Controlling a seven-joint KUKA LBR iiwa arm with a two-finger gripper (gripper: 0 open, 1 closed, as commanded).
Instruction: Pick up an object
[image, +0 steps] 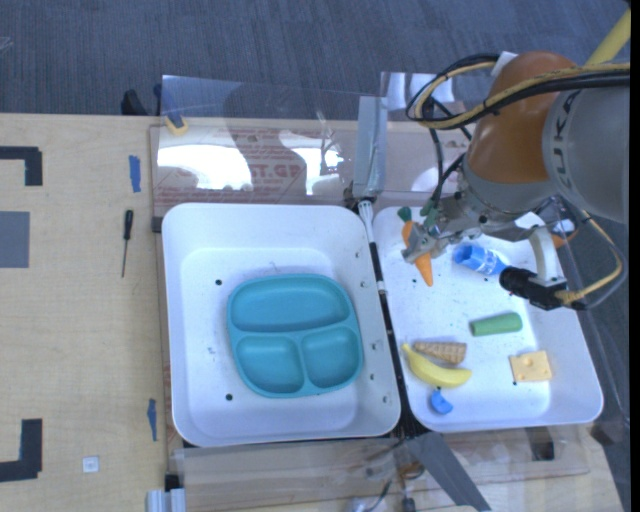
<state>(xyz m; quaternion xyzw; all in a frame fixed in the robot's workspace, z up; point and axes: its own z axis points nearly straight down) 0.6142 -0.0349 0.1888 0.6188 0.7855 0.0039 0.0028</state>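
My gripper (428, 238) hangs low over the far left part of the right bin (575, 400). It is directly over the middle of an orange carrot (425, 268) with a green top. The carrot's orange ends show on both sides of the gripper. The wrist hides the contact, so I cannot tell whether the carrot is gripped or lying on the bin floor. A blue crumpled item (478, 260) lies just right of the gripper.
The right bin also holds a green block (496, 324), a banana (437, 370), a waffle piece (441, 351), an orange square (530, 367) and a small blue piece (441, 403). A teal divided plate (295, 333) sits in the left bin (190, 240). The arm covers the right bin's far right corner.
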